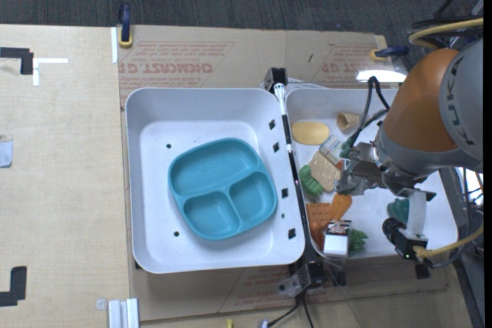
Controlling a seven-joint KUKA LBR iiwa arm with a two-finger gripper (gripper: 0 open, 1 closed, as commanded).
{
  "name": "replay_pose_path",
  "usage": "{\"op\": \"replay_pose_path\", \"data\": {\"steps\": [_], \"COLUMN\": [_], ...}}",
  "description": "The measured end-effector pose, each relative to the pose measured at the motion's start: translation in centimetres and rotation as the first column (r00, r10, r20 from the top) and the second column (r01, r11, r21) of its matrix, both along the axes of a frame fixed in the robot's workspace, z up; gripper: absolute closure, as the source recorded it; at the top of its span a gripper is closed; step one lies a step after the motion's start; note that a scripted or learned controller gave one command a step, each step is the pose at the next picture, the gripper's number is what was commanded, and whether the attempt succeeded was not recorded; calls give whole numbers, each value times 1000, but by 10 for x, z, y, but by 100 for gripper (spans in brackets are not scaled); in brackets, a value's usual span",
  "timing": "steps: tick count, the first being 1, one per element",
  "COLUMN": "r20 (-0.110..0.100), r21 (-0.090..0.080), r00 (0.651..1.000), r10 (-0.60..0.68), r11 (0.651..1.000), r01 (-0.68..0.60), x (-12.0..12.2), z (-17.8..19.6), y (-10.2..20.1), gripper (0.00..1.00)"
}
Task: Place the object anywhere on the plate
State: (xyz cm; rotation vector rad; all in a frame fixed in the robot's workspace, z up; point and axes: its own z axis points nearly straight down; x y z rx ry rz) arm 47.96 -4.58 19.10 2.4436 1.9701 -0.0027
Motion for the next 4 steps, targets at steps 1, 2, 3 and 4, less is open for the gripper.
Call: {"op": "replay_pose_path", "data": {"steps": [1,2,3,4], "r20": [1,-1,-2,-6], "r21": [-2,0,0,-3], "r00": [991,991,994,994], "r10": [-135,-132,106,113], "r11": [991,991,994,994], "r01": [135,132,-106,-113], "x": [0,0,4,5], "z": [49,49,63,70], "y": [76,78,73,72], "gripper": [100,0,0,100]}}
